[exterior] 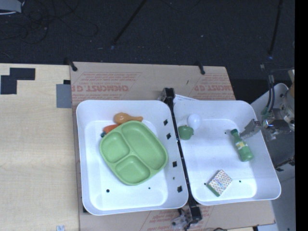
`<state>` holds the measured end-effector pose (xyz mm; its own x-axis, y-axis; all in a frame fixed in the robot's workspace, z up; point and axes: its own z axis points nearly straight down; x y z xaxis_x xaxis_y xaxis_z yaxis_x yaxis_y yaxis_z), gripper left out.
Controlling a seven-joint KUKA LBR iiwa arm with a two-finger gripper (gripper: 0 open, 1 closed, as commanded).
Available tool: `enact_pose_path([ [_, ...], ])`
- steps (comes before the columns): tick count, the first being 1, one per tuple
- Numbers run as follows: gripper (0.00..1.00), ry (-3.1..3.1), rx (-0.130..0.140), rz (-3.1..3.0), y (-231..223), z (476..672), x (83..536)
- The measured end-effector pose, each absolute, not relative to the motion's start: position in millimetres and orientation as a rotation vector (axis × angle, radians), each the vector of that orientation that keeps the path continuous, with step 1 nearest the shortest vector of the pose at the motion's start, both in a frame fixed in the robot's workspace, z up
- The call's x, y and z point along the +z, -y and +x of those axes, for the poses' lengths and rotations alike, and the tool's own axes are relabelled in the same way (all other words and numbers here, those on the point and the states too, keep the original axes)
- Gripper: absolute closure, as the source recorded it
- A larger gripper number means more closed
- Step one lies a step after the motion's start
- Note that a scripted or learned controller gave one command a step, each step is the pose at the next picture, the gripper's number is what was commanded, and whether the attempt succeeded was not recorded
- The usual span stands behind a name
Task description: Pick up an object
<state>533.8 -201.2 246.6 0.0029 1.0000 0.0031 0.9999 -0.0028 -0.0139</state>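
Note:
In the right bin (269,186) a green bottle (242,146) lies near the right wall, its cap pointing to the back. A small patterned box (220,182) rests near the front. A round green object (185,132) and a white ball (194,121) sit by the divider at the back left. My gripper (254,126) is low at the bin's right rim, just above and right of the bottle's cap end, apparently not holding anything.
The left bin (86,177) holds a green divided plate (133,151), with an orange toy (126,118) and a red piece tucked behind it. Cardboard (144,81) lies under both bins. The arm's grey body (279,114) stands by the right edge.

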Motion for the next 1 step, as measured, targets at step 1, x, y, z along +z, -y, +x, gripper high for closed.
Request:
enact_pose_path([
  [1,0.0,2.219,0.002,-2.22,201.2,536.1,253.5],
])
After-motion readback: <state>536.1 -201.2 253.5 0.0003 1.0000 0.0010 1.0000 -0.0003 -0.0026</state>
